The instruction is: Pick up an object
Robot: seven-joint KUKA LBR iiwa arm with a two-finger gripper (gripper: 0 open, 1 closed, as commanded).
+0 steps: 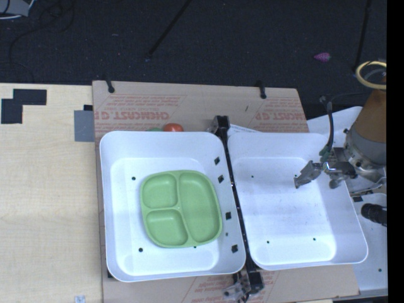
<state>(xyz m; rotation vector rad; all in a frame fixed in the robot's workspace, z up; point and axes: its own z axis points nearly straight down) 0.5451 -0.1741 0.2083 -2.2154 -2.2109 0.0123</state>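
Over the right bin [353, 245], the gripper [307, 175] hangs; I cannot tell its grip. A green plate [181, 208] lies in the left bin [120, 232].

Under the gripper [303, 178] lies a shallow white bin [284, 229], and a second white bin [120, 169] sits past it on the far side of a black strip [231, 191] joining the two. Both rest on a cardboard sheet [189, 109] printed in red. A small red ball [172, 128] lies on the cardboard behind the farther bin. Farther off is the pale wooden bench [44, 194] with black marks [22, 103] and a grey patch [83, 125]. A purple scrap [322, 57] lies on the dark floor [189, 30], well behind the gripper.
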